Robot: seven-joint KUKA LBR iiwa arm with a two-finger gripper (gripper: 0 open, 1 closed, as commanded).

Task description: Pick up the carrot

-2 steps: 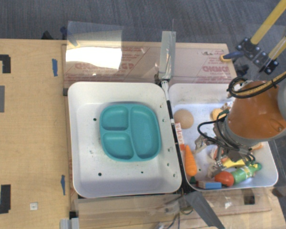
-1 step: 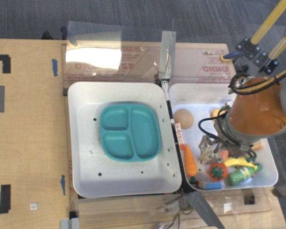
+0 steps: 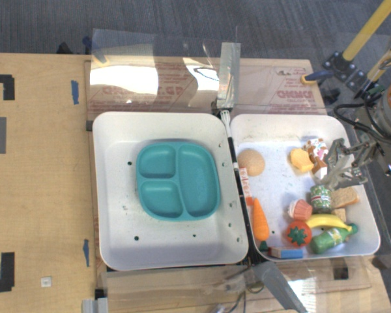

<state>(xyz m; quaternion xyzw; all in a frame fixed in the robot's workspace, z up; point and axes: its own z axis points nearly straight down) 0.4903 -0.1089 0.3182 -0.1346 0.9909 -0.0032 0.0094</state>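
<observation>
carrot (image 3: 259,219) lies by the bin's left wall, well apart from the fingers (image 3: 335,168), seemingly open, empty.

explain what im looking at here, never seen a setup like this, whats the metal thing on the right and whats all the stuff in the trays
One camera looks down at a slant on a bench with two shallow white bins. The left bin holds a teal divided plate. The right bin holds toy food: a carrot along its left wall, a tomato, a banana and other pieces. The metal thing is the robot arm's two-finger gripper, reaching in from the right, above the toys on the bin's right side. Its job is to pick up the carrot, which lies apart from it, untouched.
</observation>
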